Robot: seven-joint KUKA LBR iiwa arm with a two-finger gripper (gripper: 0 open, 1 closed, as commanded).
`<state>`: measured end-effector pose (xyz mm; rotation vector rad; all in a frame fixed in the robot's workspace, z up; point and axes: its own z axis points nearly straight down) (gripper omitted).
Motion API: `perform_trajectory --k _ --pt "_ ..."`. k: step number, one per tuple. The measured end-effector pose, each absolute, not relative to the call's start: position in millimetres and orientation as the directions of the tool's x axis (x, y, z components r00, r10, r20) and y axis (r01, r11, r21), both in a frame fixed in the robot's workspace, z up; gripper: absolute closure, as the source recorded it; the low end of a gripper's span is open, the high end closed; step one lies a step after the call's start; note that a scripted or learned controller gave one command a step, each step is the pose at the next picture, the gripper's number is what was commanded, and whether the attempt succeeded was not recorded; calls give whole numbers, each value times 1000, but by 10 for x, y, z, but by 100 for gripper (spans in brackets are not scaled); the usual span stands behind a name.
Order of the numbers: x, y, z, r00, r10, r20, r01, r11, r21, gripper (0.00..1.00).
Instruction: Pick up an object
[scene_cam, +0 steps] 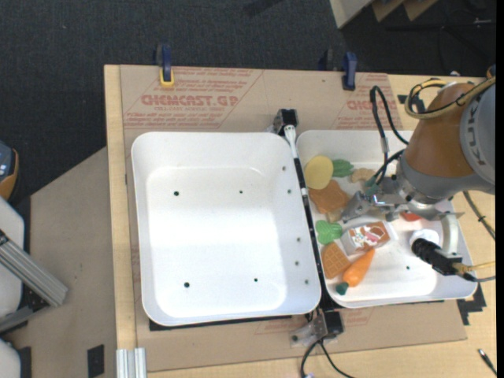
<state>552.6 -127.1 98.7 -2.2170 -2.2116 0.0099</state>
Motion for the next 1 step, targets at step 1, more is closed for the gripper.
perform_trajectory --k 1 --pt "5365 -927 869 1 1000 -4 1000 0 7 0"
